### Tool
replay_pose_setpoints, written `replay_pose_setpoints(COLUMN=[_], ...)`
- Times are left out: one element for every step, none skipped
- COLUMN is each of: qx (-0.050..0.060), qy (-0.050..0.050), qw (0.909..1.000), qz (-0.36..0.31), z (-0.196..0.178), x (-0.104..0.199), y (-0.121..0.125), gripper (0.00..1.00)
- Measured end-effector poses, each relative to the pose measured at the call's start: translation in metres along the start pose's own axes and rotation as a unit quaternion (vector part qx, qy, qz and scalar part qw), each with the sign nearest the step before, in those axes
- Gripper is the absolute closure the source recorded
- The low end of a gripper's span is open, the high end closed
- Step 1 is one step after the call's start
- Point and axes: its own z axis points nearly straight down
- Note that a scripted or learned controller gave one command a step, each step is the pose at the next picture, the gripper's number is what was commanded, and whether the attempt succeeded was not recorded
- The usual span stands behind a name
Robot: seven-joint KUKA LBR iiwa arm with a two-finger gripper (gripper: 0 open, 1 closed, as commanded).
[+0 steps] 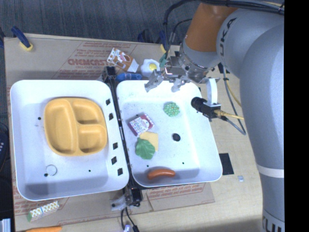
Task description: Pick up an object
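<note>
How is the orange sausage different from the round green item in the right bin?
The orange sausage is long and smooth; the round green item is bumpy. The sausage lies by the bin's near wall; the green item lies nearer the tool. Both lie loose in the right bin.

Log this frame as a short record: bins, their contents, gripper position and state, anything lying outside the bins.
left bin: yellow divided tray
right bin: green round toy, red-and-white packet, yellow cheese wedge, green leaf, sausage
gripper: over the right bin's far edge, fingers open, nothing between them
outside bins: small carton and fried egg toy beyond the far rims
</note>
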Motion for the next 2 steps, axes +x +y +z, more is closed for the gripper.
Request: replay_pose_setpoints(qx=[0.0, 0.0], qy=[0.0, 0.0], qw=[0.9889, 0.9949], qz=[-0.149, -0.101], z=[0.118, 0.152], x=[-0.005, -0.005], y=[-0.036, -0.075], gripper=[0.0, 0.0])
